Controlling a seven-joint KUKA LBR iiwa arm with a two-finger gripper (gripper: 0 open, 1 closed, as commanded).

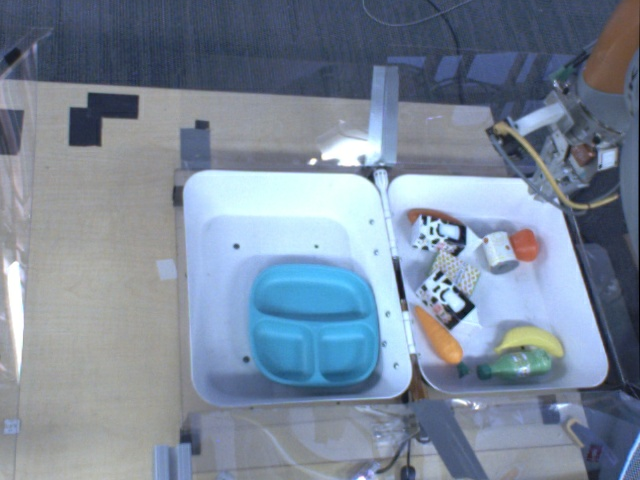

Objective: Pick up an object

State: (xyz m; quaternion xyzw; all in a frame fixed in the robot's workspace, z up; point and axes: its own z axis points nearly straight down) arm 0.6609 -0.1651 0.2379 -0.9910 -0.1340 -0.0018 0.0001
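Lying in the right bin [583, 298], a curved yellow banana [531, 341] touches a green bottle [516, 366]; tool [558, 160] state unclear.

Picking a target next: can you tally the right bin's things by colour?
Orange: 3, carrot, ball, curved piece
Black-and-white: 2, upper carton, lower carton
Yellow: 1, banana
Green: 1, bottle
Grey: 1, can
Total: 8; a dotted box by the lower carton might add one.
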